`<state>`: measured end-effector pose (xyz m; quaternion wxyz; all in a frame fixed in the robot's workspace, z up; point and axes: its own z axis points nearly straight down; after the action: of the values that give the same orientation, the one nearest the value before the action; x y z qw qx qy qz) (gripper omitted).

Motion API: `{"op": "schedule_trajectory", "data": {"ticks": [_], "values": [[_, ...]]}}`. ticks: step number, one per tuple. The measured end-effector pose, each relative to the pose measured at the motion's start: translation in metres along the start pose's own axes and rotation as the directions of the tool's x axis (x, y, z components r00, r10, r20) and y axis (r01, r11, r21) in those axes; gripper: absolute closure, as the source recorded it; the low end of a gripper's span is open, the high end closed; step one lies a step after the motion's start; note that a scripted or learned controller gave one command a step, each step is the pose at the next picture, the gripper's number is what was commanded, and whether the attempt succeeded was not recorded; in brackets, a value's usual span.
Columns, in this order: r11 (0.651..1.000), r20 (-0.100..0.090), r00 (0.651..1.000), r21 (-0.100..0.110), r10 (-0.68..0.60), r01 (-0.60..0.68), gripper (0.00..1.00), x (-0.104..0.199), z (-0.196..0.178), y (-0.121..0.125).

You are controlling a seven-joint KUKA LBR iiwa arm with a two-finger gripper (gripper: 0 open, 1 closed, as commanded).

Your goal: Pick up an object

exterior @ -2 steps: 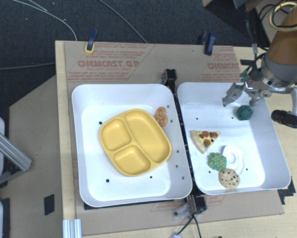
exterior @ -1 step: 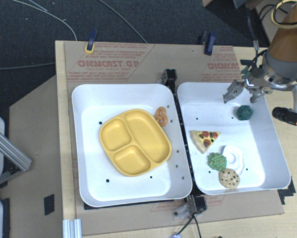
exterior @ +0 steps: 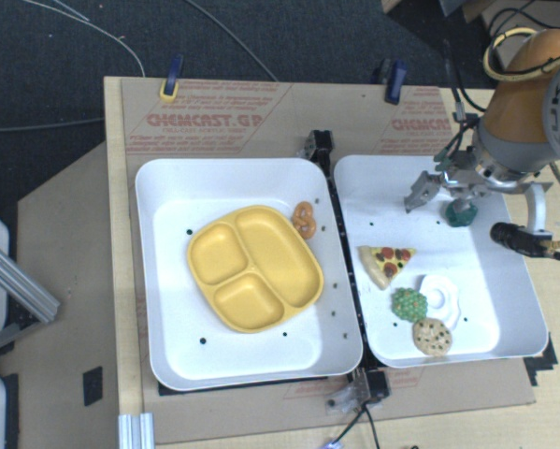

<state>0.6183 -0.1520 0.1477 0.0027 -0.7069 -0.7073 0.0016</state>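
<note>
Toy food lies scattered through the right bin [exterior: 513, 340], and the nearest piece to the tool [exterior: 440, 191] is a small dark green round thing [exterior: 462, 214], just beside the tool's nearer finger and low against the bin floor. The tool hangs over the far part of that bin, its two grey fingers [exterior: 420, 195] spread apart and pointing down, with nothing between them; the green piece sits at one side of the gap rather than inside it.

Further out from the tool, toward the viewer, a pizza slice [exterior: 387, 264] rests near the wall shared by the two bins. Beyond that come a bumpy green vegetable [exterior: 409, 304], a white ring-shaped piece [exterior: 441, 297] touching it, and a cookie [exterior: 432, 337] at the near end. Well away, across the dividing wall, the left bin [exterior: 167, 344] holds a yellow divided plate [exterior: 253, 267] with a small pretzel [exterior: 304, 219] at its far corner. Both bins stand on the cardboard-covered counter [exterior: 121, 251].

To do the grasp well, the arm likely needs to shift sideways so that the green piece is centred between the fingers before any descent. The fingers should then go down close to the bin floor, since the piece looks low and rounded and could squirt out of a shallow pinch. Closing slowly and lifting straight up would guard against that.
</note>
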Motion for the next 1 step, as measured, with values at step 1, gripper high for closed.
{"op": "schedule_trajectory", "data": {"ticks": [1], "values": [[1.0,-0.001,1.0,0.001,0.0,0.0,0.0,0.008,0.0478,-0.0049]]}}
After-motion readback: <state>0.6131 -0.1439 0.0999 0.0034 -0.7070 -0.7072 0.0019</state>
